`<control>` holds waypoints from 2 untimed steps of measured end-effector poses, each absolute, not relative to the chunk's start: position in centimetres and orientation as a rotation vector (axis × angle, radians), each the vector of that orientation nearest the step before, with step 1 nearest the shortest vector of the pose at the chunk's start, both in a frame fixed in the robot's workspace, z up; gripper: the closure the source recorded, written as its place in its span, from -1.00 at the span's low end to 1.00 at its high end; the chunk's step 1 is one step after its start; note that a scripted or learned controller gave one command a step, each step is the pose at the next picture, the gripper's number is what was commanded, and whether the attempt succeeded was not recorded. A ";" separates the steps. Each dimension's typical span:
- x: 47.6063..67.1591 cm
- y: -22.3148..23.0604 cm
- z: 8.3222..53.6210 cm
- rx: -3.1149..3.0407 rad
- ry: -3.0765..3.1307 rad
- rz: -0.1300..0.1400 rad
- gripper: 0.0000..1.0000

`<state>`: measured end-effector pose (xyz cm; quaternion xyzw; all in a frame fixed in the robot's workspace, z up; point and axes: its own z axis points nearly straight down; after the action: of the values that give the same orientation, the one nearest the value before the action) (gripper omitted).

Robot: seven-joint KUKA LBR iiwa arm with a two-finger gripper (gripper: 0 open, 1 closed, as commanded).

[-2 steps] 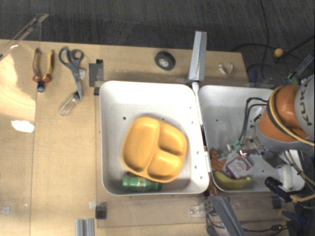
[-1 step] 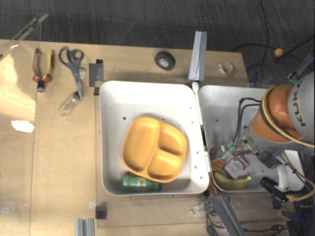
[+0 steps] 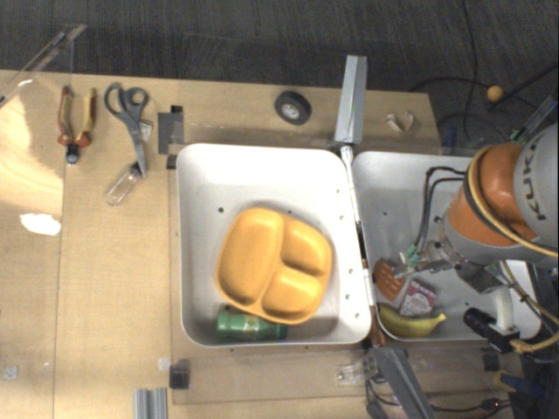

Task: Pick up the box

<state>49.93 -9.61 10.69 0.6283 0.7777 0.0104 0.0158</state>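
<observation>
Reaching in from the right, the grey arm [image 3: 511, 203] with its orange band hangs over the right bin [image 3: 393, 182], and its gripper [image 3: 417, 267] sits low among the clutter at that bin's near left corner. Whether its fingers are spread or closed, I cannot tell. Just below the gripper lies a small box [image 3: 418, 299] with a pink and white face, tilted, touching a banana [image 3: 410, 323] that curves along the near wall. An orange-brown item [image 3: 387, 278] rests just left of the box. In the left bin [image 3: 262, 168] a yellow divided tray [image 3: 275, 264] lies upside down, partly covering a green can [image 3: 247, 325] on its side. Scissors [image 3: 131, 120] and pliers [image 3: 74, 120] lie on the bench at the far left.
</observation>
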 end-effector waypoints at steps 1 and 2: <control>49.9 -9.7 10.7 1.955 2.418 0.031 -1.00; 48.9 -9.7 14.4 1.903 2.492 0.006 -1.00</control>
<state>48.90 -9.66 14.40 0.6069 0.7948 0.0018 0.0029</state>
